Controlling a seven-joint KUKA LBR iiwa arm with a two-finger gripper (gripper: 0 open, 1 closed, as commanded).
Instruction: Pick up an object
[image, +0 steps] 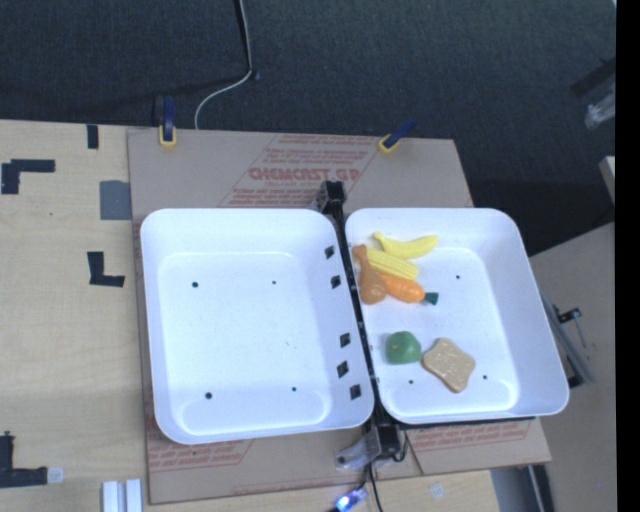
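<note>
The camera view looks down on a wooden worktop (60, 330). A flat sheet of brown cardboard (290, 170) with red letters lies on it. Two clamps hold the far edge of the cardboard, one clamp (165, 122) at the left and another clamp (397, 134) at the right. A thin white cable (228, 88) curls over the dark floor behind them. A few black tape marks (98, 268) sit on the wood at the left.

Two white bins stand on the cardboard, side by side, with their edges touching. Small black clips (347, 340) run down the line where they meet. The left bin (165, 400) has only small dark dots on its floor.

All the toy food is in the right bin (520, 330). Near the far left corner of that bin is a small heap. A yellow banana (408, 243) lies at the back. A yellow corn cob (392, 265) lies just in front of it and touches it. An orange carrot (406, 291) with a small green tip lies in front of the corn. A brownish orange piece (370, 288) is pressed against the bin's left wall, next to the carrot; what it is cannot be told.

Closer to the front of the bin, apart from the heap, sits a round green thing (403, 347). A tan slice of bread (449, 364) lies just to the right of it.
</note>
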